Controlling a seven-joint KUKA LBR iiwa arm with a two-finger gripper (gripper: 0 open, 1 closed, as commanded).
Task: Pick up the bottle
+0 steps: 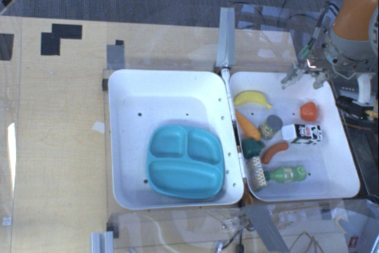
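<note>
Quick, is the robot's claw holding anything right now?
Gripper: open, holding nothing, above the right bin's far edge; the green bottle lies at the near side.

— Where is the arm (355,15)?
— At the upper right of the camera view, its orange band above a grey wrist.
— And the pincer (306,75)?
— It hangs below and left of the wrist, pointing down and leftward, two fingers (290,77) spread apart with nothing between them.
</note>
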